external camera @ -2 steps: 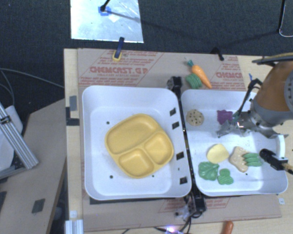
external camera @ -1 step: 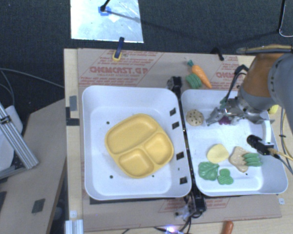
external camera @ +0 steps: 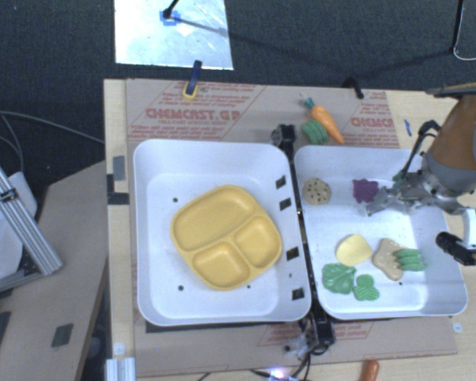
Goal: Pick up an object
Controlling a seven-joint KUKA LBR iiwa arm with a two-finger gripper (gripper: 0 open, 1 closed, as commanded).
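1. The tool (external camera: 378, 203) hangs low over the right bin (external camera: 440, 298), toward its far edge; its fingers look spread and nothing sits between them, so it grips nothing.
2. The purple toy (external camera: 366, 189) lies just beside the tool, on its far-left side, close enough that they may touch. It looks like the nearest pick.
3. That toy is small, lumpy and dark violet, with no clear long axis.
4. Further left, a speckled cookie (external camera: 316, 190) rests by the bin's left wall.
5. Near the front edge lie a yellow piece (external camera: 354, 250) and green leafy pieces (external camera: 339, 278).
6. The left bin (external camera: 163, 213) holds a yellow divided plate (external camera: 226, 236).
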